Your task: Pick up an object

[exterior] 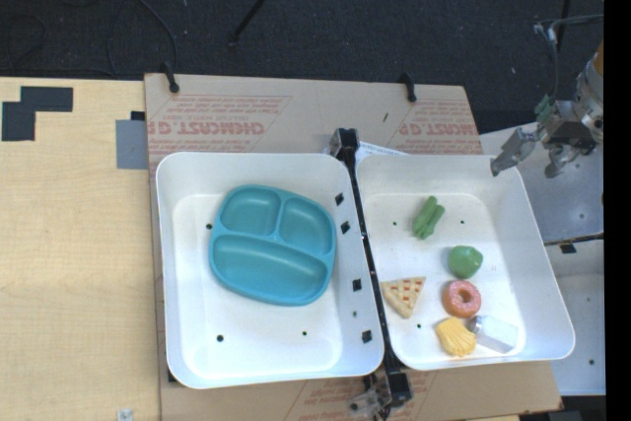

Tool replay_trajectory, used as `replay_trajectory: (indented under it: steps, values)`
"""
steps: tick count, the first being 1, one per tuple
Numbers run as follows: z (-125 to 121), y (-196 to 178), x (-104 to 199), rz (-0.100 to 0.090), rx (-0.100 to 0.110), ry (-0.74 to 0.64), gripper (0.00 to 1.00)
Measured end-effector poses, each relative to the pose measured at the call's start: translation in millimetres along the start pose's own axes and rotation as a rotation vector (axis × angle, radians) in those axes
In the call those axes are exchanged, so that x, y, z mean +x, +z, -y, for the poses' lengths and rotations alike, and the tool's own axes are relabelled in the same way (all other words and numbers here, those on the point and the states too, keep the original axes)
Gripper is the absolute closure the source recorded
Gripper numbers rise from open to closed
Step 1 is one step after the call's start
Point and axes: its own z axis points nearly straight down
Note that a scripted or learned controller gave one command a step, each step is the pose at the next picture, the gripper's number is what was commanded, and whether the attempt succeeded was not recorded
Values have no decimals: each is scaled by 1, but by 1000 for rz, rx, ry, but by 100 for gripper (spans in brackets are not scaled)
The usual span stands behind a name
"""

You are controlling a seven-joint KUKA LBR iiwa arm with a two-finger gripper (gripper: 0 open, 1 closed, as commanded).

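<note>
two shallow white bins side by side, largest of all: right bin (523,212) just below and left of the claw, its upper right corner near the fingertips; left bin (177,311) farther left, well apart from the claw.

teal divided plate (271,244) lying flat in the left bin, three compartments up, far to the claw's left and lower.

claw (537,153) hanging at the right edge, above the right bin's upper right rim, apart from everything in the bin. two dark fingers spread, one (508,156) angled out to the left, the other toward the right, nothing between them.

down in the right bin, all below and left of the claw:
- waffle wedge (405,294), tan and triangular, near the bin's left wall, farthest left of the small pieces.
- pink-frosted doughnut (461,297), just right of the wedge, well below the claw.
- yellow ridged piece (455,337), at the bin's lower edge, just beneath the doughnut, farthest down from the claw.
- green round piece (465,260), just above the doughnut, near but apart.
- green pod-shaped piece (428,217), tilted, nearest of the lot to the claw yet still well apart, down and to the left.
- small pale grey flat piece (493,332), beside the yellow one on its right; too unclear to name.

none of these touched by the claw.
</note>
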Motion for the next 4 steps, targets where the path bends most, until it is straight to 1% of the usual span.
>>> replay_trajectory:
  steps: [1, 2, 3, 4]
  values:
    - [-2, -8, 1, 3, -12, -2, 0]
    - [2, 42, 9, 1, -7, -2, 0]
    - [2, 92, 1, 2, -7, -2, 0]
    - [12, 144, 4, 1, -6, -3, 0]
